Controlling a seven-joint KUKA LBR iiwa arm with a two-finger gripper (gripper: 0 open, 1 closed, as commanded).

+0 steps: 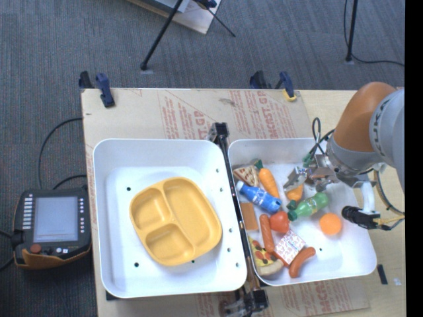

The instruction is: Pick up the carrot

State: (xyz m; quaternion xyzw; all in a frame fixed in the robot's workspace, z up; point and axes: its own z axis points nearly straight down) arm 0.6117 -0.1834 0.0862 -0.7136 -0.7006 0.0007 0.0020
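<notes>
Nearest us, at the bottom edge, we note a dark clamp (pixel 246 302) between the bins, partly cut off. Left bin (pixel 112 177): a yellow divided tray (pixel 175 220). Right bin (pixel 353 256): the carrot (pixel 268 183) lies in the upper left part, long axis slanting, green top toward upper left, tip toward lower right, just above the blue bottle (pixel 259 197). Right of it, the gripper (pixel 301 178) hangs over the toy pile beside a green bottle (pixel 308 206); we cannot tell whether it is spread or closed, metal and clutter blur together. An orange ball (pixel 330 224) sits apart.
</notes>
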